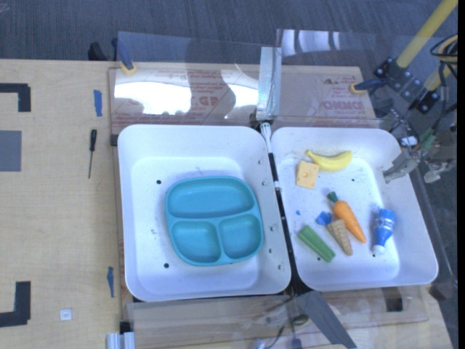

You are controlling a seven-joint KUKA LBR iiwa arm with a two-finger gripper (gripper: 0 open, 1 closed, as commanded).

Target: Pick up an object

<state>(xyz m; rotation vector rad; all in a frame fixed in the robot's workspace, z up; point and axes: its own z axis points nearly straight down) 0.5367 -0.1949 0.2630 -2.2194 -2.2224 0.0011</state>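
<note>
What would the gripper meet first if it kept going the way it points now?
The gripper sits at the right bin's upper right rim, angled down-left. It would probably meet the bin floor first, short of the banana; depth is unclear.

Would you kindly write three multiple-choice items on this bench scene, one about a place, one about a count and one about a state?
1. Where is the teal tray?
A. left bin
B. right bin
C. on the bench

2. How many compartments does it have?
A. two
B. three
C. five

3. How does the carrot lie?
A. standing upright
B. flat in the right bin
C. on the tray

Key: 1 A, it sits inside the left bin. 2 B, one long and two small. 3 B, it lies flat beside the cone.
</note>
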